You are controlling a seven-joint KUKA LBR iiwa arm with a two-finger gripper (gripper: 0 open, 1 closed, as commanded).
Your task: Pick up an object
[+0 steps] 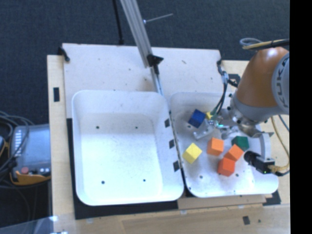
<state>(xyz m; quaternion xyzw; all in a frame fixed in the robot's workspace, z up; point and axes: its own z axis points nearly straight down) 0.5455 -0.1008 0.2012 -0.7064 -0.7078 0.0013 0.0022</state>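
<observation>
I see two white bins side by side on the surface (57, 130). The left bin (122, 150) holds no blocks. The right bin (204, 182) contains a blue cube (197, 117), a yellow cube (192, 152), three orange cubes (215, 146) (234, 152) (226, 166) and a green block (240, 142). The pincer (218, 124) sits over the right bin, just beside the blue cube; I cannot tell its opening.

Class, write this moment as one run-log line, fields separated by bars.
arm: over right bin | gripper: low beside blue cube | grasp: unconfirmed | left bin: untouched
</observation>
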